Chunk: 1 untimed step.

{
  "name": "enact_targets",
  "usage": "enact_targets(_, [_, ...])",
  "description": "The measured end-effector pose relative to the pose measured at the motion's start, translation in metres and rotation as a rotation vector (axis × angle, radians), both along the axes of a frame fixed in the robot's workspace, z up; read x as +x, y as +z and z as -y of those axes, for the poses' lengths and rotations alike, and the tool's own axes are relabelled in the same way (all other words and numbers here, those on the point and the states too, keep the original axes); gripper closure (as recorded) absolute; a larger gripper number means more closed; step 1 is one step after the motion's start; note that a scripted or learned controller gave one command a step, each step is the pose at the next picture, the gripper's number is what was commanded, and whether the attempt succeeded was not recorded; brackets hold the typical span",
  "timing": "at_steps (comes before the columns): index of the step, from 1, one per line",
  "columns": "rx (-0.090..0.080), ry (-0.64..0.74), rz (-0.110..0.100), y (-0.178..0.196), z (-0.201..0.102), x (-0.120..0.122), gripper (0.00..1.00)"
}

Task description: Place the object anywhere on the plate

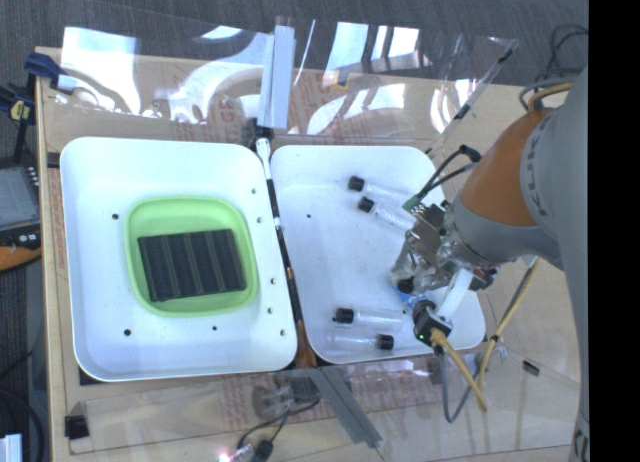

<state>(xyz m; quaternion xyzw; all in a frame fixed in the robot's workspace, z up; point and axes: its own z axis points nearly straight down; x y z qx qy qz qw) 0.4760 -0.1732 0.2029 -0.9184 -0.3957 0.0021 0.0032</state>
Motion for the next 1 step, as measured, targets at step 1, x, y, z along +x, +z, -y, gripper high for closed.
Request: enact_targets(1, [0.0,0.0,0.0,0.0001,0.0,0.0,0.0])
